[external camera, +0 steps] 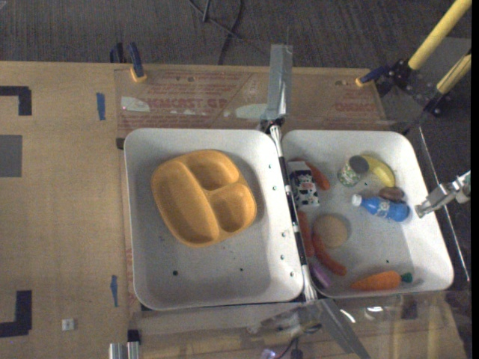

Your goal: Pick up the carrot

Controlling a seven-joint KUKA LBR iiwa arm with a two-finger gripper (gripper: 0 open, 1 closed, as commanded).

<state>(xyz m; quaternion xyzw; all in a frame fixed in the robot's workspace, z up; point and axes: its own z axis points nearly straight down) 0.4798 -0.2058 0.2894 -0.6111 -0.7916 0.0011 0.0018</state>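
So the carrot [380, 280] is lying flat on the floor of the right bin [428, 239], way down in the near corner at about 5 o'clock of that bin, just beside the front wall. Its long axis runs roughly 9 to 3 o'clock, tilted a touch, with the fat orange end pointed at 9 and the little green stub at 3. Nothing is touching it, though a red sausage-looking thing [330, 263] is lying near its 10 o'clock side, and a round tan disc [331, 230] sits further up past that. A blue bottle [382, 208] is placed well above it at 12 o'clock, with a banana [379, 170] beyond.

The gripper [430, 203] can be seen poking in over the right rim of that same bin, at about 3 o'clock. Whether it's spread or closed can't be told from this angle, it's just a pale blurry bit at the edge. Nothing is being carried as far as can be seen.

The bit that matters: from the gripper the carrot lies at about 7 o'clock, some way off, lower in the bin. Since the carrot is stretched left-right, a grab across the narrow way would probably be needed, so closing along the 12-to-6 line. The front wall so close by could get bumped, going by the look of it.
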